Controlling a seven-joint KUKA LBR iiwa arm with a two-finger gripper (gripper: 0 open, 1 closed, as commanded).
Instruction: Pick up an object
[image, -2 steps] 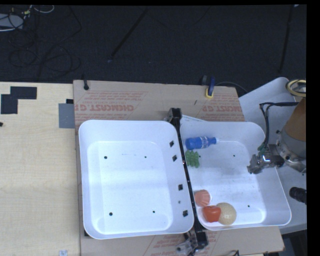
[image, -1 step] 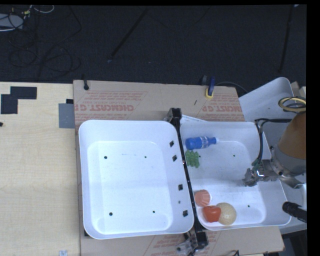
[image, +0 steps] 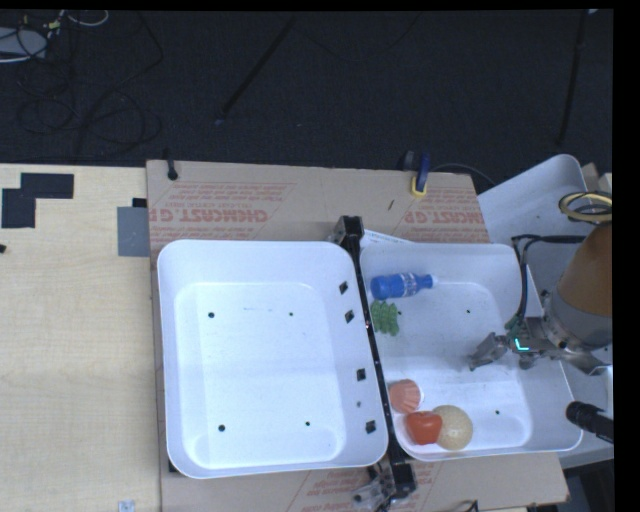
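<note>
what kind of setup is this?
Likely a robot lab's bin-picking test bench: two shallow white plastic bins side by side on cardboard, toy-like items such as a small blue bottle, and loose cables.

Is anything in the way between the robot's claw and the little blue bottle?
Nothing visible blocks it. The gripper sits at the right side of the right bin, and the blue bottle lies at the bin's upper left. Bare white floor lies between them. The green thing sits just below the bottle, off that line.
</note>
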